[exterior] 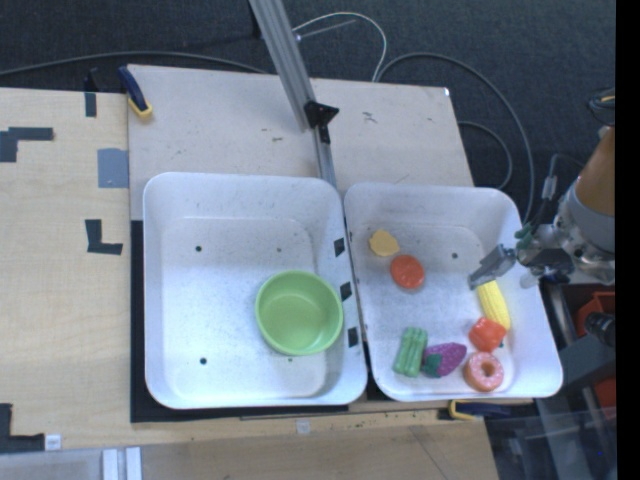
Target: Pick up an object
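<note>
My gripper [507, 260] hangs over the right edge of the right bin [440, 200], just above the top end of a yellow corn cob [494, 305]. In the same bin lie a small yellow fruit [383, 242], a red tomato [407, 272], an orange-red pepper [487, 334], a pink donut [484, 372], a purple eggplant [447, 356] and a green ridged vegetable [410, 352]. Nothing shows held by the gripper.
A green bowl [298, 312] sits in the left bin [200, 198], near its right wall. A grey metal pole [285, 48] slants down to the bins' shared rear edge. Cables lie on the dark floor behind the bench.
</note>
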### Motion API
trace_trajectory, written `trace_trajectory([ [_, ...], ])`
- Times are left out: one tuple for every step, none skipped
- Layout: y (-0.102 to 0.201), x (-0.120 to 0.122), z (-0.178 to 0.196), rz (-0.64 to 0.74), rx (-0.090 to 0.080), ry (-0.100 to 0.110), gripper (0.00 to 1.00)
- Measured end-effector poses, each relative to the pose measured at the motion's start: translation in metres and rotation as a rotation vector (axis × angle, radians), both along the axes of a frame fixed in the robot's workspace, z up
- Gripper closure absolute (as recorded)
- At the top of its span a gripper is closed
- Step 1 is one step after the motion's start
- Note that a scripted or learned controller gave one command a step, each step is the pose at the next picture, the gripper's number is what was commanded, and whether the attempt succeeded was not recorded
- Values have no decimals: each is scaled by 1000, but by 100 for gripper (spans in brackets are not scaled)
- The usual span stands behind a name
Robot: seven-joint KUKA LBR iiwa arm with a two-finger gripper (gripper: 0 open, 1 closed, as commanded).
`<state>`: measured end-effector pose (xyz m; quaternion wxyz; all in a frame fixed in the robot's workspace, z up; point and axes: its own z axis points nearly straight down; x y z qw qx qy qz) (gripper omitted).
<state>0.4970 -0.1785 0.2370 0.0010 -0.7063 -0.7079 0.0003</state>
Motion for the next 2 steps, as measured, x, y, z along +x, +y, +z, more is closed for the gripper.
trace_trajectory([
  [0,0,0,0,0,-1,0],
  [4,-10,-51,-1,1,5,0],
])
